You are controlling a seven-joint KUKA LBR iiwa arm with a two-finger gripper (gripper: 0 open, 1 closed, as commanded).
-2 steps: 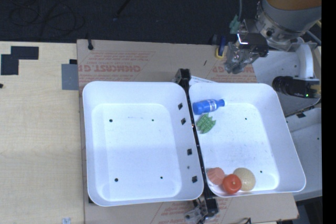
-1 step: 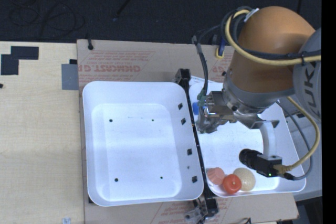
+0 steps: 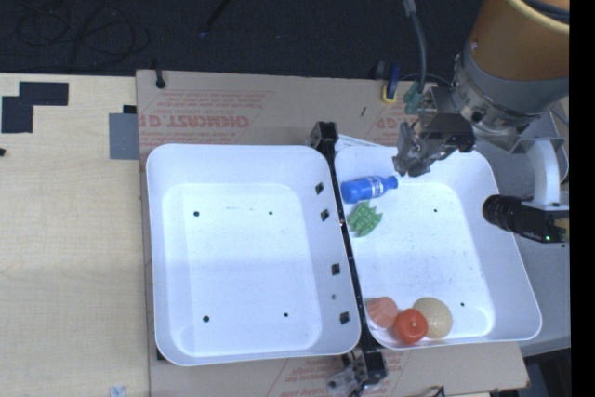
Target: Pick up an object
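Arm (image 3: 521,14): reaches in from the right, above the right bin's far edge.
Left bin (image 3: 167,200): bare white floor.
Right bin (image 3: 502,293): holds every object.
End effector (image 3: 414,165): hangs just right of the bottle; grip state cannot be told.
Bottle (image 3: 367,189): blue, lying near the divider.
Green piece (image 3: 364,220): just below the bottle.
Near corner: beige ball (image 3: 434,315), red ball (image 3: 410,325), pink piece (image 3: 380,309), touching together.

Arm (image 3: 521,23): fat round link with an orange band, grey wrist section below. Dark metal gripper (image 3: 416,165) on a blocky mount. Thin black cable (image 3: 420,23) loops up from the wrist.
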